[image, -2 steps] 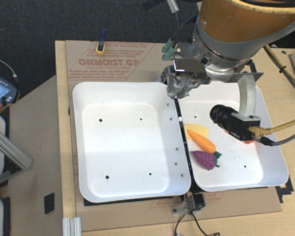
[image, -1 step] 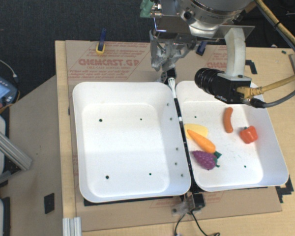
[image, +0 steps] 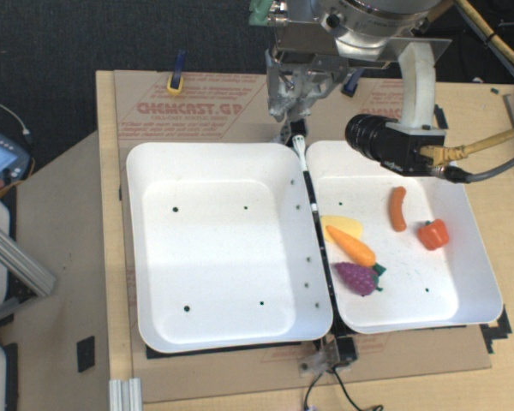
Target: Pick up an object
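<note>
step: pre-grasp, nothing picked yet, arm up at the far edge
gripper point(image: 289, 101): hangs over the far end of the seam between the bins, above the cardboard; can't tell if it grips or gapes, nothing seen in it
targets: all in right bin point(image: 471, 255): carrot point(image: 351, 245) on yellow piece point(image: 344, 226), purple grapes point(image: 357, 277) just near of carrot, sausage point(image: 397, 208) and red pepper point(image: 433, 234) further right
left bin point(image: 154, 187): white, black dots
next move: likely shift right and nearer, drop over one item; sausage sits apart, easiest guess
hidden: arm top cut off by frame; black camera unit point(image: 385, 142) covers right bin's far rim
</note>
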### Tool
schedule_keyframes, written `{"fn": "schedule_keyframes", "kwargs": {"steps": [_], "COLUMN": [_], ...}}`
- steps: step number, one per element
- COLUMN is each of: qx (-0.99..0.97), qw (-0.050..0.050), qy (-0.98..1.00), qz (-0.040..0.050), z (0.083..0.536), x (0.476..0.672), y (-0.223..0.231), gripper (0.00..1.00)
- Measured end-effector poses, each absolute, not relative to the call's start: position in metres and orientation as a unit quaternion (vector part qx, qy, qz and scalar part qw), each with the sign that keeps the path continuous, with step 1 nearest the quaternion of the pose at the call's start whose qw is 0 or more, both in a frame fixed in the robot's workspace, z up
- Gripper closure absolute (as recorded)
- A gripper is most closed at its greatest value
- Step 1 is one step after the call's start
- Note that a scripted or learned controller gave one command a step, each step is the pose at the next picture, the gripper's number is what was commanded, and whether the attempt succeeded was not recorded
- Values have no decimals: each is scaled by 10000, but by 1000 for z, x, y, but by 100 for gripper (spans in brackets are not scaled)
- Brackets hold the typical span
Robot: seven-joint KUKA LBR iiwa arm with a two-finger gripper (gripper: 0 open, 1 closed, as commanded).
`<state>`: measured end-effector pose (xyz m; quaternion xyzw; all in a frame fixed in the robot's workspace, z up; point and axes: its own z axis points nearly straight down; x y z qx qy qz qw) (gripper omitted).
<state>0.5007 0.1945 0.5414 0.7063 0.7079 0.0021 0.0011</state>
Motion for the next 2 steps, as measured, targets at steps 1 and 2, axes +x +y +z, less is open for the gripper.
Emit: {"fn": "schedule_keyframes", "kwargs": {"steps": [1, 2], "qx": [7074, 7063], "qw": [-29, -20], "qy": [7068, 7079], "qz": [-66, -38], "z": [403, 321], "x": [477, 478], "y": [195, 226], "gripper": [100, 100]}}
